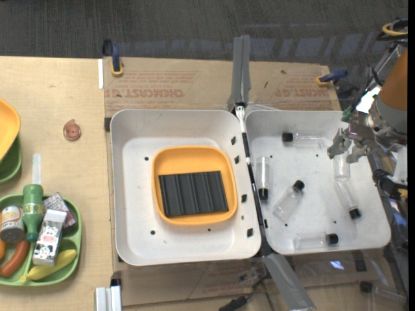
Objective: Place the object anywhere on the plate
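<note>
Pincer (343,144) over rt bin (382,235), grip state unclear; clear vials (288,201) scattered below; plate (193,185) in left bin (130,238).

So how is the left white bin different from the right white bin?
The left white bin holds an orange square plate with a dark ribbed pad; the right white bin holds several clear plastic tubes with black caps. The grey gripper is above the right bin, not the left. Both are shallow and white.

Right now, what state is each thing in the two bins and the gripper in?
Orange plate: flat in the left bin, nothing on its dark ribbed centre.
Clear vials: lying loose in the right bin, black caps on.
Gripper: above the right bin's far side, grip unclear.
</note>
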Motion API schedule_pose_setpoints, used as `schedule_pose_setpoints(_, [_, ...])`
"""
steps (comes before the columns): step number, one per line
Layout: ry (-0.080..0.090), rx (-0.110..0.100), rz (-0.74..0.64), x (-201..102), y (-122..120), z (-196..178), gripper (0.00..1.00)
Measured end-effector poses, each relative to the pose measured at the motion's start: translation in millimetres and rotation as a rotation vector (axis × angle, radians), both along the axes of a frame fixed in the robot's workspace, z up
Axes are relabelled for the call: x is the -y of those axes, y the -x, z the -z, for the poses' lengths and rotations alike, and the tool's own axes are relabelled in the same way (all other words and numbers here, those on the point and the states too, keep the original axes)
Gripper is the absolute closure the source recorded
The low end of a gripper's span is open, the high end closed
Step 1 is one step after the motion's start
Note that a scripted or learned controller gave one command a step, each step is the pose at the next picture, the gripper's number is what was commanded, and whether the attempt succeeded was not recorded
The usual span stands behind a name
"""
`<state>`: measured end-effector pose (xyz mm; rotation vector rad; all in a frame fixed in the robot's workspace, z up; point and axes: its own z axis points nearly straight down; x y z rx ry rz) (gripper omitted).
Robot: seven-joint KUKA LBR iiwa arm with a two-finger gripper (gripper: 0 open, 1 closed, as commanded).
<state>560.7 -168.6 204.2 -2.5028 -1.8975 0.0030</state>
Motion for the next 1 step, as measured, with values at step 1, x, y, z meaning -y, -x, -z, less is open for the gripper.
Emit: schedule_pose_setpoints(1, [0.0, -0.001, -0.043, 38.7, -52.9, -6.0, 1.0])
